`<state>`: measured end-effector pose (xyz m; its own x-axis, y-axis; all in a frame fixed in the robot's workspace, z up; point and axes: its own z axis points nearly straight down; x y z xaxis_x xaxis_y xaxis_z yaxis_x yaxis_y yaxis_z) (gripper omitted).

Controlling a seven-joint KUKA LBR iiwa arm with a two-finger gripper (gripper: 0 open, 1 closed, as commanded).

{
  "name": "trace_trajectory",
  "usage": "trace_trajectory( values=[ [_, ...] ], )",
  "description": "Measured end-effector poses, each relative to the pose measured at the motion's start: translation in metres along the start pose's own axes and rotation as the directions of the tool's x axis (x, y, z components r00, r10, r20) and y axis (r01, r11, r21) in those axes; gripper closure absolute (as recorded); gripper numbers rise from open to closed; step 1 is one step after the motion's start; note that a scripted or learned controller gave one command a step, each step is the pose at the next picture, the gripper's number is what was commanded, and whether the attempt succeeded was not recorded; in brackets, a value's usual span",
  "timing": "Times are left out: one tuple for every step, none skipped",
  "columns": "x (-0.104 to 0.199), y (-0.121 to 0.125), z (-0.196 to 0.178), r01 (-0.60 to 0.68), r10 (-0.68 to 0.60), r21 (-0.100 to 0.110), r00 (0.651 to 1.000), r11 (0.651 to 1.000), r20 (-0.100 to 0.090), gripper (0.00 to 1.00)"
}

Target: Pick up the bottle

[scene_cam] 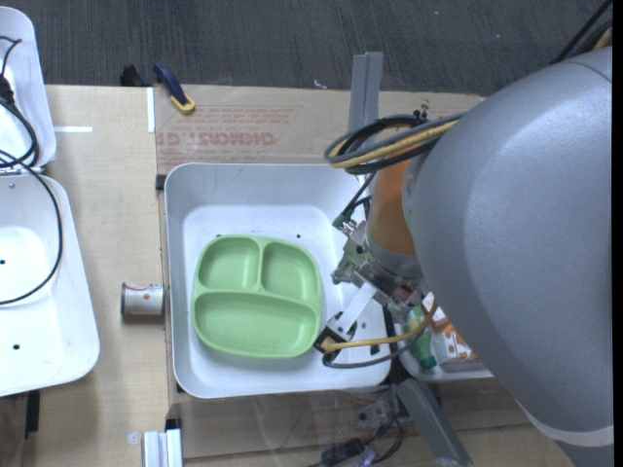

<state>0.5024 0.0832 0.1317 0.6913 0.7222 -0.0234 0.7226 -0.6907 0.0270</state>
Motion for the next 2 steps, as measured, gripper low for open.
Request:
trace_trajectory(
  values=[
    [0.0076, 0.0073, 0.0061, 0.007, -0.007, 0.002, 1.0, 1.0, 0.008, 0.0],
    [-0.0011, 0.0008, 0.0101, 0.039, -0.04, -0.034, 0.999, 0.999, -0.03, 0.0]
  ],
)
